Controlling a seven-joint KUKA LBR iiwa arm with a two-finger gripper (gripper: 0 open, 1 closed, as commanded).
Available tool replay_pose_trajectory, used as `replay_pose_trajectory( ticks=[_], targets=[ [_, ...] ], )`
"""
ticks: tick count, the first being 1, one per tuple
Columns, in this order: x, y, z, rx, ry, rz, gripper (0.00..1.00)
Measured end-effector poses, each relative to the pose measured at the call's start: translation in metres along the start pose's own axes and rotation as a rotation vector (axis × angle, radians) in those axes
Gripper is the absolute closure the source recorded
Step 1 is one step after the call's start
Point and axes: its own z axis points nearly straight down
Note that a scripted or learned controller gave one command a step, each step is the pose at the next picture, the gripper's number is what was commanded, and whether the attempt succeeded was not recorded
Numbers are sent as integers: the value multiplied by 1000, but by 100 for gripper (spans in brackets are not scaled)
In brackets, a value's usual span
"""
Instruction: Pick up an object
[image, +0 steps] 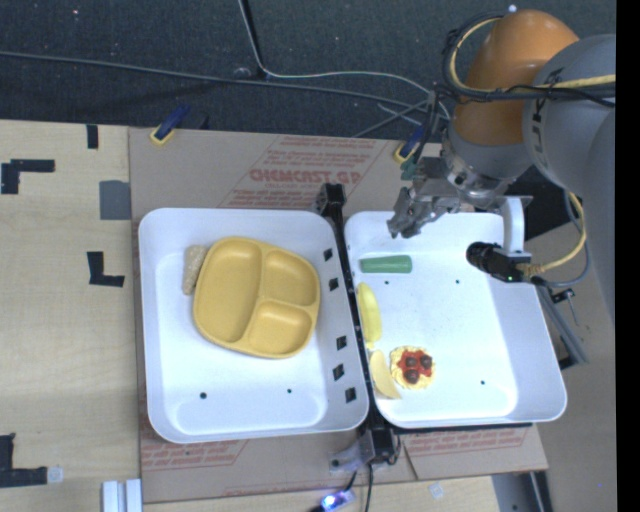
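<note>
**Approach over the right bin, before any grasp**

Gripper (407, 222) poised above the far left corner of the right bin (500, 340), nothing between the fingers; whether together or apart cannot be told at this angle. Nearest candidate: green cylinder (386, 264), lying flat just below the gripper, near the bin's far left corner. Further along the left wall, a yellow banana-like piece (370, 313); near the front left corner, a small round item with red topping (412, 366) touching a pale yellow wedge (381, 374). In the left bin (160, 300), a yellow divided plate (256, 296) over a tan slab (192, 268).

Best done, by judgement: descend straight over the cylinder's middle, fingers straddling its short axis, clear of the bin wall.

Hard to make out: fingertip shapes, lost in shadow and cabling; most of the tan slab, hidden under the plate; arm cut off at the right.
</note>
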Motion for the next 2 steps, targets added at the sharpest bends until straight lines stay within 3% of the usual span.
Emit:
replay_pose_trajectory(
  ticks=[2],
  targets=[
    [105, -5, 17, 3, -1, 0, 100]
  ],
)
